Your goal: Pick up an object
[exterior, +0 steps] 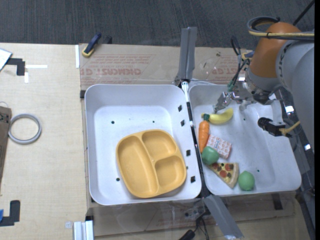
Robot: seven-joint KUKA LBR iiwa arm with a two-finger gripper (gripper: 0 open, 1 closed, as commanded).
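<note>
The banana point(222, 116) is small, yellow and curved, with a dark tip at its left end, and it lies in the right bin point(270, 176) near that bin's back-left corner. Just above it, the arm point(280, 59) reaches in from the right, grey with its orange band up top, and the gripper point(223, 101) hangs low over the bin. Its metal fingers point(220, 104) point down and to the left, their tips just beside the banana's upper edge; nothing sits between them. Whether the fingers are spread or pressed together cannot be told from this angle.

Below the banana, an orange carrot point(204, 134) with a green top lies lengthwise along the bin's left wall. Beside it rests a pink-and-white packet point(220, 146), then a green round toy point(209, 155), a pizza slice point(225, 172) and a green ball point(246, 180) toward the front. All of these are well apart from the gripper.

In the left bin point(100, 129), a yellow divided plate point(151, 162) lies flat toward the front. Out on the surface point(40, 179), a roll of tape point(23, 128) sits at the far left.
</note>
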